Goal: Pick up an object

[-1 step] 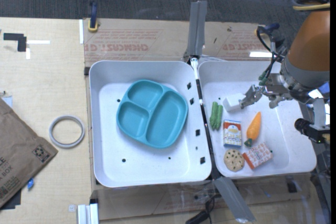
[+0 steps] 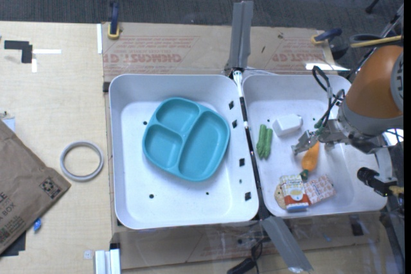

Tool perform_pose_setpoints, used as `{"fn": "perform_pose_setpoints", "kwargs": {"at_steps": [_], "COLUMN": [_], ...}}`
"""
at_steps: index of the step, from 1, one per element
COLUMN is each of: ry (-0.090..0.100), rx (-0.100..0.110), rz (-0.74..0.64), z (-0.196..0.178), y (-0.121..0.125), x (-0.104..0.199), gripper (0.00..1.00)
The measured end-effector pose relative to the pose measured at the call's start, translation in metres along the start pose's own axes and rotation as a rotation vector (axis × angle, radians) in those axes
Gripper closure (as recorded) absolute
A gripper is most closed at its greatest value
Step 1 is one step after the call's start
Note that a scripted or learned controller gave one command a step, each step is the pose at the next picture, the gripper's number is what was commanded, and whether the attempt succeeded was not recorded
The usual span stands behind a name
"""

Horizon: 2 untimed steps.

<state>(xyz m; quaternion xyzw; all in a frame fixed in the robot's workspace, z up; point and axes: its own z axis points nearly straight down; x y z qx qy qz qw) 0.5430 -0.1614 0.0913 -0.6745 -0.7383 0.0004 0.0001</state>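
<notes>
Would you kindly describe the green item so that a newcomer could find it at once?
Look at the right bin of the two white ones. Near its left wall, beside the divider, lies the green pod, long and slim. Its neighbours are a white block, an orange carrot and a printed packet; it alone is green.

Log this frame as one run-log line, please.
phase: reaching | gripper: over right bin, at orange carrot | grasp: unconfirmed | left bin: blue plate

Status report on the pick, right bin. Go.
Gripper low in right bin, directly over the orange carrot; grasp unconfirmed. Green pod, white block and snack packet lie apart nearby. Nothing blocking.
</notes>
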Motion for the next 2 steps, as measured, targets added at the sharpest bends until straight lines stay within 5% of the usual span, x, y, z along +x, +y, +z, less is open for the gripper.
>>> {"fn": "perform_pose_setpoints", "kwargs": {"at_steps": [1,2], "ry": [0.000,-0.001], "rx": [0.002,0.000], "rz": [0.004,-0.031], "z": [-0.008,-0.120], "y": [0.000,0.068], "x": [-0.001,0.052], "gripper": [1.00,1.00]}}
